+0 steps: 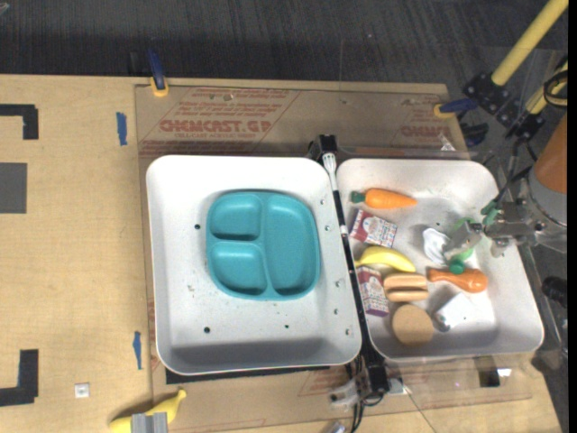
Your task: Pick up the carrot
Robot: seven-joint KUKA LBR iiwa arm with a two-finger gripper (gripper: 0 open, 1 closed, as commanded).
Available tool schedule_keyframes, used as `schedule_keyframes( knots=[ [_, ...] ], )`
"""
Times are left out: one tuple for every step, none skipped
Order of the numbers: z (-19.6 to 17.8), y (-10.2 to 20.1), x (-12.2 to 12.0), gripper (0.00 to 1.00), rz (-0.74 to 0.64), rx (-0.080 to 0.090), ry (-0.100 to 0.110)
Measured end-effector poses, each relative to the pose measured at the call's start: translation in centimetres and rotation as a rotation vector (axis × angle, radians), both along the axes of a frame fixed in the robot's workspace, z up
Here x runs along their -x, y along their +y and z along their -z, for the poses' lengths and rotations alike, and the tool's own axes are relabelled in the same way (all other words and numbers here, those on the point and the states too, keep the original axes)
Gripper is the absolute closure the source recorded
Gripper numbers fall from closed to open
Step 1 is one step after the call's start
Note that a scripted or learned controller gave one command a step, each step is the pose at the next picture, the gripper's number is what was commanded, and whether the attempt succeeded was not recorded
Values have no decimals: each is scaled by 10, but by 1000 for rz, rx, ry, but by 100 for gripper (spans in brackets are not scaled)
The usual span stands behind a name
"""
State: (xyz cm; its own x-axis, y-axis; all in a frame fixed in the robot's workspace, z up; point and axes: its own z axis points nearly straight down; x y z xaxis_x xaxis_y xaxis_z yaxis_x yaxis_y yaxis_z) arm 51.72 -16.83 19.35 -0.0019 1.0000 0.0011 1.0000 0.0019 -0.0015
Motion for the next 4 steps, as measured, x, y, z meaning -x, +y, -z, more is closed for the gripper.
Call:
schedule_keyframes(
  knots=[
    [89,-4,12,0,-190,3,-7],
    [104,-21,33,0,-76,0,-11],
    [104,-30,11,0,281,-8,-5],
    [105,-5,34,0,12,9,-14]
  ],
)
